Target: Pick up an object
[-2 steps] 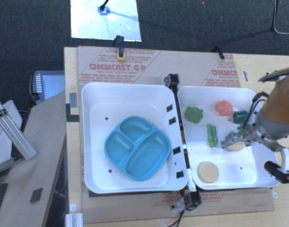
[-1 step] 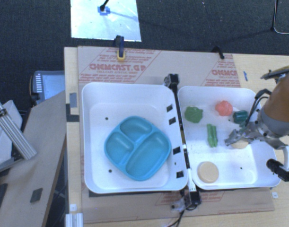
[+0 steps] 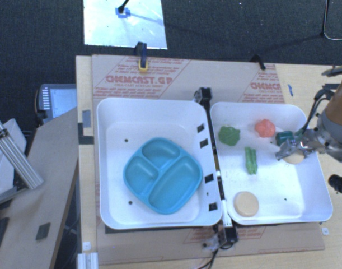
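From my remote station, the fixed overhead camera shows 2 shallow white plastic bins set side by side on a bench covered by a sheet of printed brown cardboard [image 3: 176, 74]. The left bin [image 3: 112, 116] holds 1 item: a light blue plastic divided plate [image 3: 162, 174] with 3 compartments, lying flat and turned at an angle near the bin's centre. The right bin [image 3: 313, 206] holds the loose objects. I note a green, lumpy, leaf-shaped toy [image 3: 229, 135] near the bin's upper left, an orange-red rounded toy [image 3: 265, 128] to its right near the upper wall, a narrow green stick-shaped toy [image 3: 251, 160] lying lengthwise below and between those 2, and a tan round disc-shaped piece [image 3: 246, 204] near the lower left corner, well apart from the others. The grey arm enters from the right edge, and its metal 2-finger gripper [image 3: 286, 148] sits low over the right-hand side of the right bin, pointing left, with a teal part just above it. A pale cream rounded object [image 3: 294, 158] lies directly beneath and touching the gripper in this view, partly covered by it. I cannot tell how far the gripper is parted, nor whether anything is held. The orange-red toy lies just up and left of the gripper, apart from it.
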Tool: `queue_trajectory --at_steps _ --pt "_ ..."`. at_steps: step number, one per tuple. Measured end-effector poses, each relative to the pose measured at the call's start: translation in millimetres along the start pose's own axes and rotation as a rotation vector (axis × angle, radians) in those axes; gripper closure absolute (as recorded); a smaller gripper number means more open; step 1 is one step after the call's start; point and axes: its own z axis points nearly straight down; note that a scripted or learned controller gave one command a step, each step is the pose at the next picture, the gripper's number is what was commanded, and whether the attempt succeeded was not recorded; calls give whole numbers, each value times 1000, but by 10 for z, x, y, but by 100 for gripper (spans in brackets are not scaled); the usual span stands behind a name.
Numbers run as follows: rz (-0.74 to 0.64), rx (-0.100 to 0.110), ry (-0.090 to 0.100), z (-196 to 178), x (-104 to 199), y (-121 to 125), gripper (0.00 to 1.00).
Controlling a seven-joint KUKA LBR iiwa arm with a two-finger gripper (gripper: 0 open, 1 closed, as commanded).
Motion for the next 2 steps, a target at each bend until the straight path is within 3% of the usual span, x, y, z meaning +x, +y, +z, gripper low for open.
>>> queue_trajectory --at_steps 1,2 --pt "-1 0 0 -538 -5 20 100" --pt "-5 5 4 -468 542 -10 100"
